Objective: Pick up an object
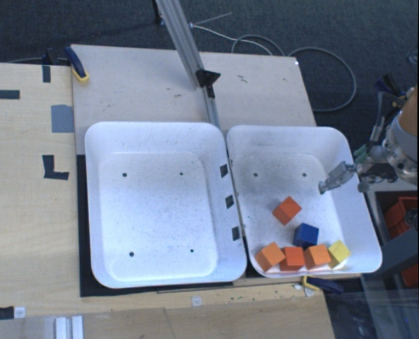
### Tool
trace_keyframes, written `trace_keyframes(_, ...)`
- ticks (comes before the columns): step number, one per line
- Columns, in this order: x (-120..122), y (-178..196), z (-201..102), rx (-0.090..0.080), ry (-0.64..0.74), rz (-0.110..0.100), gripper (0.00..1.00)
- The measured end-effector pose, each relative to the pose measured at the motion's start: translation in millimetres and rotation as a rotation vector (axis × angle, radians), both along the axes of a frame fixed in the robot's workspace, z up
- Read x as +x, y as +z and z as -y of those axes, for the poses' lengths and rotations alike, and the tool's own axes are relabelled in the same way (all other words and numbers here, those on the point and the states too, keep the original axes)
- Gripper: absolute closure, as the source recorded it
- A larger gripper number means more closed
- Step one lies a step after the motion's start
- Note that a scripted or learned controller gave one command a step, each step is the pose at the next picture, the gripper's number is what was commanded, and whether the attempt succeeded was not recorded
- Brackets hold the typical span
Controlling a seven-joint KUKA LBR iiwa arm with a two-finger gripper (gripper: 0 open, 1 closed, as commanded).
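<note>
Blocks sit in the right bin (336, 141), six total, all toward its near-right corner. Count: 4 orange, 1 blue, 1 yellow. One orange cube (287, 210) lies alone, tilted, mid-bin. Blue cube (306, 234) is just below-right of it. Along the near wall runs a row of 3 orange blocks (293, 257) touching side by side, w/ the yellow cube (338, 253) at the row's right end, partly tucked behind the last orange one; edges betw. the row's blocks are blurry, so exact shapes are hard to tell. Left bin (96, 136) is beside it, walls touching; 2 bins total. Gripper (345, 177) hangs over the right bin's right side, above & right of the lone orange cube, well apart from every block. One grey finger (334, 177) shows clearly; the rest is a blurred dark mass, arm cut off at frame edge. Can't tell whether it's open or closed; nothing seen betw. the fingers.
</note>
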State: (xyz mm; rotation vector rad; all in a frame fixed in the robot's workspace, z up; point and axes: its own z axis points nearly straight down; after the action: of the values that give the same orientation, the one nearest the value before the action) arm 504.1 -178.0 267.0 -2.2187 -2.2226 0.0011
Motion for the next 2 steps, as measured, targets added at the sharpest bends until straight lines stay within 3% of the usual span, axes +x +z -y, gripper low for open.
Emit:
trace_keyframes(1, 22, -132, -33, 0.002, 0.001, -0.008, 0.00)
trace_keyframes(2, 15, -175, -66, -0.005, -0.001, 0.003, 0.00)
